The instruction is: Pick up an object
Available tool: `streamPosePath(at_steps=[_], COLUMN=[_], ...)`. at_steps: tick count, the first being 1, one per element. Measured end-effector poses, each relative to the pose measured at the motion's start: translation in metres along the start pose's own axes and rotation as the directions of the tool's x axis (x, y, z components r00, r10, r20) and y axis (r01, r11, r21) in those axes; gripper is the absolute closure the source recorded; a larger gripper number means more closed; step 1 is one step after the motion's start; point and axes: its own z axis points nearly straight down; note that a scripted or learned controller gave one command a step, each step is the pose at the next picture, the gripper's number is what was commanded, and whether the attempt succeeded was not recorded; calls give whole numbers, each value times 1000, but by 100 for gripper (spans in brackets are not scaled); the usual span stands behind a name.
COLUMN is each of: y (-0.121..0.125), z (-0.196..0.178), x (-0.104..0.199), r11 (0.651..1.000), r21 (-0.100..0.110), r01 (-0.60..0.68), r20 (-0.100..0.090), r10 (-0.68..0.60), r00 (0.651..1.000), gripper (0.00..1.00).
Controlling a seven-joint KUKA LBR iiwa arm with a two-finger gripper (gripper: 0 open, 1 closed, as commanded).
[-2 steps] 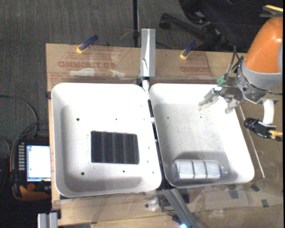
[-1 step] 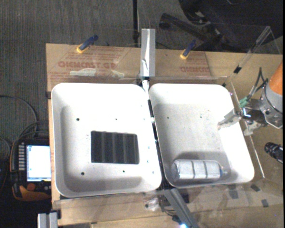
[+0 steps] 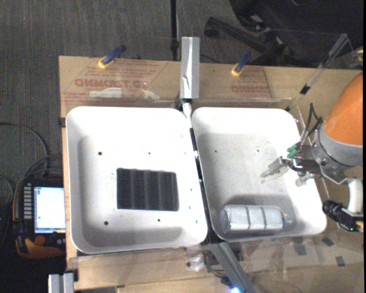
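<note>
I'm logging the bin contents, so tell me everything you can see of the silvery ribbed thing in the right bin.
The silvery object lies on its side along the near wall of the right bin. It looks long and rounded, with crosswise ridges dividing it into segments, pale grey and slightly shiny, perhaps plastic or metal. It rests on the bin floor, apart from the gripper.

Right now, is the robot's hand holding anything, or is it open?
Hand: over the right bin, nothing seen in it; open or closed cannot be told.
</note>
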Motion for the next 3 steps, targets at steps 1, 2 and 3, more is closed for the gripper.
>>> streamPosePath(at_steps=[1,2,3], y=[2,6,8], z=[-34,125,114], x=[-10,0,2], r11=[988,974,974], r21=[-4,-18,-22], r01=[151,226,227], r20=[2,6,6], r10=[-151,-226,-227], r00=[989,974,974], gripper=[0,0,100])
